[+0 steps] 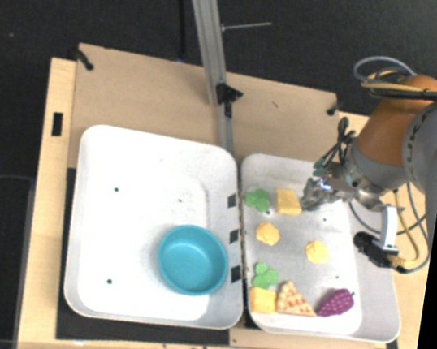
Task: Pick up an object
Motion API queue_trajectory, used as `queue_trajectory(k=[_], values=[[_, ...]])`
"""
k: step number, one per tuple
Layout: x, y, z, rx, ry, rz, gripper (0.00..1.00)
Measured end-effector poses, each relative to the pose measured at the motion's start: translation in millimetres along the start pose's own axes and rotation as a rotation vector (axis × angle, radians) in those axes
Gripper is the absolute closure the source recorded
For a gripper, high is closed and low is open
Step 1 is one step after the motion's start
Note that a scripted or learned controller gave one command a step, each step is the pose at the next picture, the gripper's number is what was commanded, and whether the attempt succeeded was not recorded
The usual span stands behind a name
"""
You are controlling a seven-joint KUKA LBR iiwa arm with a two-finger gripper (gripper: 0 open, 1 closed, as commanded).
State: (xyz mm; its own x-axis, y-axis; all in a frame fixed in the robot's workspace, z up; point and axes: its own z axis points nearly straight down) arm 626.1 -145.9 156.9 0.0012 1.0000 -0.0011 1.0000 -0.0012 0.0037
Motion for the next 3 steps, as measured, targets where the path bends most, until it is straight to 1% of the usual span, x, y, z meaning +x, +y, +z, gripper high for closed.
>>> queue_trajectory(k=[1, 2, 3], values=[[5, -5, -49, -0.003, 0.000, -0.004, 1.00], [3, -3, -104, -0.005, -0.001, -0.005, 1.00], [48, -9, -96, 0.003, 0.001, -0.006, 1.00]])
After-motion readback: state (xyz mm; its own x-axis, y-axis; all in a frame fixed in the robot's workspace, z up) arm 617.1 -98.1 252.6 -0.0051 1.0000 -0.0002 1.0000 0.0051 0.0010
